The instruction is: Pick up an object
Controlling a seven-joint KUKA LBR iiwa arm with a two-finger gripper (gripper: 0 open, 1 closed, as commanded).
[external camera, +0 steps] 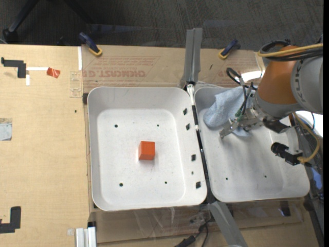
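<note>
An orange cube (147, 151) rests near the middle of the left bin (103, 138). A crumpled light blue cloth (220, 109) lies in the far left corner of the right bin (257, 174). My gripper (235, 126) hangs low over the right bin, at the cloth's lower right edge and touching or just above it. The wrist, with its orange band (277, 81), hides the spot where the gripper meets the cloth.
A grey metal divider (193, 55) runs between the bins at the back. Black cables and a connector (285, 153) hang off the arm over the right bin's right side. Cardboard (36, 138) covers the bench to the left, with clamps (91, 45) at the back edge.
</note>
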